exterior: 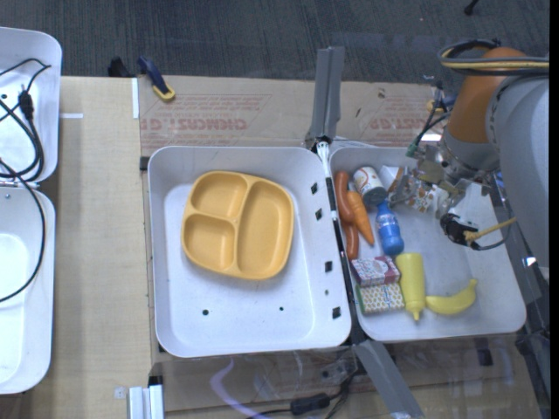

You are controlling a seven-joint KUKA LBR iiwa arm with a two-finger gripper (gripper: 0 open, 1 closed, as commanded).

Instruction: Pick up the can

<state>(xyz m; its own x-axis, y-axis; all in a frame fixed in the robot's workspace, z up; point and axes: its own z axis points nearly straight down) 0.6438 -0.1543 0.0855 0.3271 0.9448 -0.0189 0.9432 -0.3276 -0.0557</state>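
1. On my overhead feed, the can (369, 182) lies on its side at the back of the right bin (502, 317), next to the carrots (353, 212) and blue bottle (388, 228).
2. The gripper (425, 188) hangs over that bin, right of the can; I cannot tell how its fingers stand.
3. The left bin (175, 321) carries a yellow divided plate (238, 224).
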